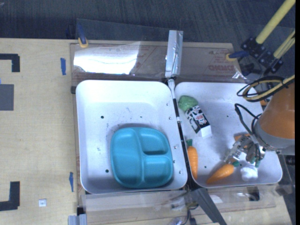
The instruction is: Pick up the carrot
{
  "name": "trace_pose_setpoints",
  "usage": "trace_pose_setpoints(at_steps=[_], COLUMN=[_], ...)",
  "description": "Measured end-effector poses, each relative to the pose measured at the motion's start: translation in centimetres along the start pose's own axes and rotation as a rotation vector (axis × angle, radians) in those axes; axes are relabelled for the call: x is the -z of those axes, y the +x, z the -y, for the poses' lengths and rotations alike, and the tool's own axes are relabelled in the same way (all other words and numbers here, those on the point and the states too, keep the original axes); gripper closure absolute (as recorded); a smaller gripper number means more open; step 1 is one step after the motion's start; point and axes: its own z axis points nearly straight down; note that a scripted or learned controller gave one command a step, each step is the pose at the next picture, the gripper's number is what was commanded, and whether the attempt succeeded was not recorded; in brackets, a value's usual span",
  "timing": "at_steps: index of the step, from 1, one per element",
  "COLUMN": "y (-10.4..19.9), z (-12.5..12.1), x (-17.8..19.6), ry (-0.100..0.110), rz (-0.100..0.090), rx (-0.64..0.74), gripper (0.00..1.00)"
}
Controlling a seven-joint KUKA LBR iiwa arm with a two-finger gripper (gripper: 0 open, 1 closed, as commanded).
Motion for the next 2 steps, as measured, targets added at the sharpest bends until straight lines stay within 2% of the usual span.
trace_pose_setpoints(at_steps=[1,2], y=[-0.1,0.2], z=[0.0,-11.3], x=[0.0,9.8], ry=[-0.001,-0.001], rz=[0.005,-0.002], rx=[0.0,0.211], gripper=[0.0,0.0])
